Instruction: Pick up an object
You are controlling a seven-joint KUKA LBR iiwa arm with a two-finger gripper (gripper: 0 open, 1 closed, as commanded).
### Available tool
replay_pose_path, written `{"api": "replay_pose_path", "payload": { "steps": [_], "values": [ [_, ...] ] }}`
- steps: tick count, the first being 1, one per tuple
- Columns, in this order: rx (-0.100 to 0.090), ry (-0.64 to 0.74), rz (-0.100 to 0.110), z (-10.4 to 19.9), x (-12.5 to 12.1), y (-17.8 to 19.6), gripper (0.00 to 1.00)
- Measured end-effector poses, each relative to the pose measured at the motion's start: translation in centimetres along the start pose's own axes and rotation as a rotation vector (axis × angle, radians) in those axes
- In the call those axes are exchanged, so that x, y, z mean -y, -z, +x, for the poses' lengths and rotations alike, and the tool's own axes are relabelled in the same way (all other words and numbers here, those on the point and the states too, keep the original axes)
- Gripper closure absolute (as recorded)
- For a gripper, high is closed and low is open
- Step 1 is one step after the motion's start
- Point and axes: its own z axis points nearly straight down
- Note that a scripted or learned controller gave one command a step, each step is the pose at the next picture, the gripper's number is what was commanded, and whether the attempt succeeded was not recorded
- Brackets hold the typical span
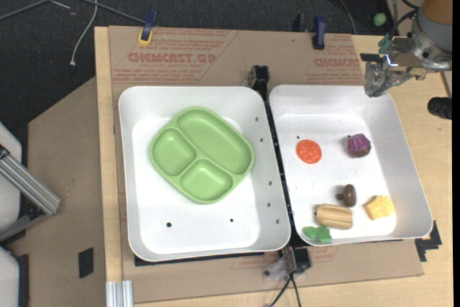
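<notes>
The right bin point(316, 111) holds several small items: an orange-red round piece point(309, 152), a purple lump point(359, 145), a dark brown piece point(348, 194), a tan cylinder point(334, 216), a yellow chunk point(379, 208) and a green bit point(316, 234) at the front rim. My gripper point(376, 86) hangs over the bin's far right corner, well above and behind the purple lump. Nothing shows between its fingers.
The left bin point(144, 219) carries a green three-section plate point(202, 154). Two blue clamps point(149, 26) point(319, 32) pin the cardboard base at the back edge. Cables lie on the dark floor behind.
</notes>
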Motion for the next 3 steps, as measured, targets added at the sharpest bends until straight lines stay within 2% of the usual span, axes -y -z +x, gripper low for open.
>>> {"api": "replay_pose_path", "payload": {
  "steps": [1,3],
  "values": [
    [0.001,0.001,-0.003,0.0,-0.1,0.2,0.0],
    [0.0,0.0,0.001,-1.5,0.1,-10.2,0.0]
  ]
}}
